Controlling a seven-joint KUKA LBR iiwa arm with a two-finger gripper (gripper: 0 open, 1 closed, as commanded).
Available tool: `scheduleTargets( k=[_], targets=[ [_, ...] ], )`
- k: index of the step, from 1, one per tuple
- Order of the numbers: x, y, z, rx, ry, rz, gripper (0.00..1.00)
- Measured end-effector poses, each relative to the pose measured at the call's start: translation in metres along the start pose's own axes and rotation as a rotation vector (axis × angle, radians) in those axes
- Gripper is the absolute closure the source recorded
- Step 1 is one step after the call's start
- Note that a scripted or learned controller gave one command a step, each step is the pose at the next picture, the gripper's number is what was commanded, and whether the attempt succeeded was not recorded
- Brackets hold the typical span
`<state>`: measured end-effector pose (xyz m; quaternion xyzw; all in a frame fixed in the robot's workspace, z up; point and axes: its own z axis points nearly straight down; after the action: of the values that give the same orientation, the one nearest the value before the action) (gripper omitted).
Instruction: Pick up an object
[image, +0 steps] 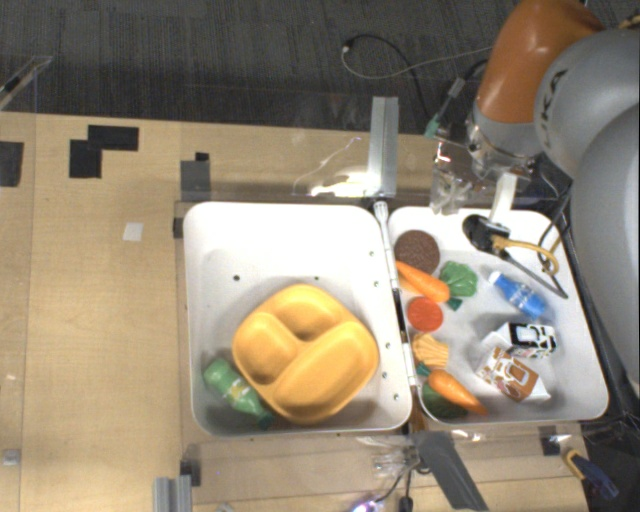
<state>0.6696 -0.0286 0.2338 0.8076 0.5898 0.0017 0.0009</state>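
My gripper (448, 190) hangs over the back rim of the right bin (585, 385), near its far left corner. Closest to it in that bin is a brown disc (417, 247), just below. An orange carrot (424, 283) and a green toy (460, 278) lie in front of the disc. Also in the right bin are a red disc (425, 316), a blue bottle (520, 295), a small black and white toy (531, 337), a printed packet (511, 375), a yellow ridged piece (432, 351) and a second carrot (455, 390). I see nothing in the gripper.
The left bin (220, 260) holds a large yellow divided dish (303, 350) with a green bottle (232, 387) partly under its left edge. A metal post (384, 145) stands behind the divider between the bins. The arm fills the upper right corner.
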Motion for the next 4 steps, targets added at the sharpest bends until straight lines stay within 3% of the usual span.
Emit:
scheduleTargets(
  k=[1,2,3,4],
  targets=[
    [0.042,-0.013,-0.006,-0.001,0.0,-0.166,1.0],
    [0.042,-0.013,-0.006,-0.001,0.0,-0.167,0.0],
    [0.044,-0.013,-0.018,-0.006,0.001,-0.171,1.0],
    [-0.031,0.01,-0.126,-0.004,0.0,-0.27,1.0]
  ],
)
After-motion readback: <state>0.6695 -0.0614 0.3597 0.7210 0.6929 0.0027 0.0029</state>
